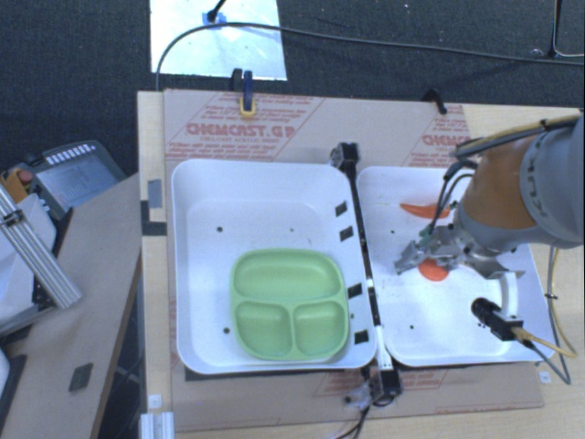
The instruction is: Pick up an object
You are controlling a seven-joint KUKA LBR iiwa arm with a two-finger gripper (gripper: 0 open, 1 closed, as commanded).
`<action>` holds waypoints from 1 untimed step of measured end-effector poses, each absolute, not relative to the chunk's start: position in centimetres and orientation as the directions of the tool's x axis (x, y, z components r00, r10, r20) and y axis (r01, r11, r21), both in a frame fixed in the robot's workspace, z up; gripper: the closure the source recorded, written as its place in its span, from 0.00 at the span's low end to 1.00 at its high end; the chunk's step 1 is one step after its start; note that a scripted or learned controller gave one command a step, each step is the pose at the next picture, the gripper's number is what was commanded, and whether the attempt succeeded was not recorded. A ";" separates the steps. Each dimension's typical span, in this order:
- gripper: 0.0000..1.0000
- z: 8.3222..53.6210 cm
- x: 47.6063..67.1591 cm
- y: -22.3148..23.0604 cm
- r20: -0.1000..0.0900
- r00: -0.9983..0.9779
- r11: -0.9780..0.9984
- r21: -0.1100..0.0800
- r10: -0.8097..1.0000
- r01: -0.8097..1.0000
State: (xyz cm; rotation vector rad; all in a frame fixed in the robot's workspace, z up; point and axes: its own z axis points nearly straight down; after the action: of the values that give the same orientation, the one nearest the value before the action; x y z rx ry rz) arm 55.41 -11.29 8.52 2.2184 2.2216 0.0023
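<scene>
In the right bin (402, 337) an orange carrot-shaped piece (419, 209) lies near the far wall. A small red-orange object (435, 272) rests on the bin floor in the middle. My gripper (417, 255) hangs low over the right bin, directly beside and partly over that red-orange object, which its body partly hides. Whether the gripper has hold of the object cannot be made out. The grey arm with its orange band (498, 190) comes in from the right.
A green three-compartment plate (288, 302) sits in the left bin (210, 199), toward its near right corner. A black divider strip (358, 245) runs between the two bins. A cardboard sheet (302, 126) lies beneath them.
</scene>
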 end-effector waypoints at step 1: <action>1.00 9.8 55.6 -11.4 -0.005 -0.001 0.001 0.011 1.000 1.000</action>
State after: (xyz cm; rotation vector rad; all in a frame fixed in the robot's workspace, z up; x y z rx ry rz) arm 55.62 -11.45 9.82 2.2129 2.2145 0.0068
